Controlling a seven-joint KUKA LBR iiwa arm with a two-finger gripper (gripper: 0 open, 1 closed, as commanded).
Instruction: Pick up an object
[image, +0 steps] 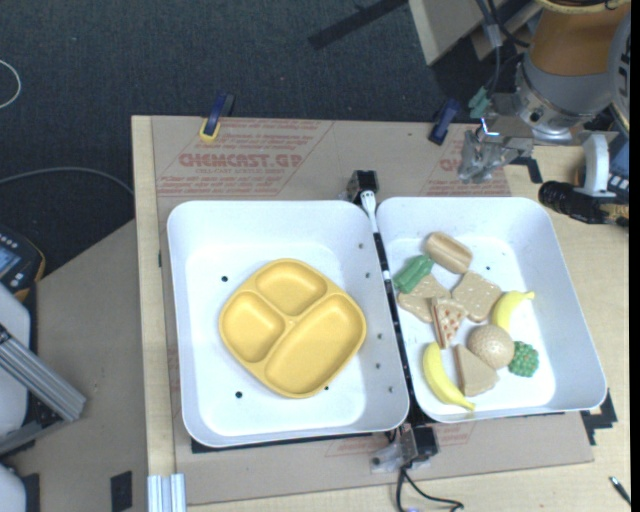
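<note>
Looking down at the bench, we find the gripper (482, 160) hanging beyond the far rim of the right bin (570, 290), over the brown board (250, 155) rather than over any object. Whether its tips are apart or together we cannot tell from this angle, and nothing shows between them.

We count the toy foods clustered in the middle and near part of that bin: a hot dog (447, 251), a green pickle (412, 272), crackers (476, 295), a pizza slice (447, 320), two bananas (443, 377), a round bun (490, 343) and a broccoli piece (523, 358). They lie touching or just beside one another. We see bare white floor along the far and right walls.

We see the left bin (190, 300) holding a yellow divided tray (291, 326) near its centre, with open floor on all sides. The two bins meet along a shared edge.
</note>
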